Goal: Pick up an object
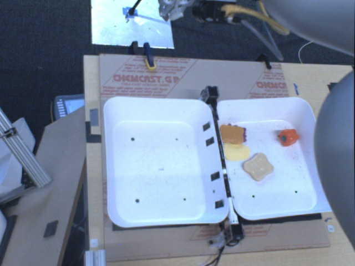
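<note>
The right white bin (pixel 302 204) holds several small objects. An orange-brown piece with a purple edge (pixel 233 133) lies by the bin's left wall, and a flat yellow piece (pixel 237 153) sits just below it. A beige toast-shaped piece (pixel 258 167) rests near the middle. A red-orange pepper-like object (pixel 288 137) lies toward the right. My gripper (pixel 173 4) hangs high at the top of the view, beyond the bench's far edge and far from all the objects, with nothing seen in it. The grey arm (pixel 333 148) covers the bin's right side.
The left white bin (pixel 155 165) adjoins the right one along a clipped centre seam (pixel 219 165). A shiny metal plate (pixel 130 15) lies beyond the bench. Yellow and grey cables (pixel 255 15) trail near the gripper. An aluminium rail (pixel 19 148) stands at the left.
</note>
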`<state>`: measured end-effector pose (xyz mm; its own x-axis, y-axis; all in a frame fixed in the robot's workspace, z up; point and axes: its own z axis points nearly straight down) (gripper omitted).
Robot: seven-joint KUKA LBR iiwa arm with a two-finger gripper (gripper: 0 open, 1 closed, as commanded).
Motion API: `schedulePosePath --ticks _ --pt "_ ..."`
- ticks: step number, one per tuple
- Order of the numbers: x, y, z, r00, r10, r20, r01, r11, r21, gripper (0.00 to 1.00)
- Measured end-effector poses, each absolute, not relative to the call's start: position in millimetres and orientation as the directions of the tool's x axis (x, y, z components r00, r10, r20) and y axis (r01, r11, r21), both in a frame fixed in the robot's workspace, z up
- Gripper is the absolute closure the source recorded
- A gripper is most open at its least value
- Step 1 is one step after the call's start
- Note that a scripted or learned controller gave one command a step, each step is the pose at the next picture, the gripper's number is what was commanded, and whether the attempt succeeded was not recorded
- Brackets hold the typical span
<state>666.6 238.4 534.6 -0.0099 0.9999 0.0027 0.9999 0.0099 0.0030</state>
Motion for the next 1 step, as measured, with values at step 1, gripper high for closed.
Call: schedulePosePath --ticks 1 --pt "666.5 234.5 535.0 -0.005 1.0 0.001 1.0 0.005 0.002 0.0"
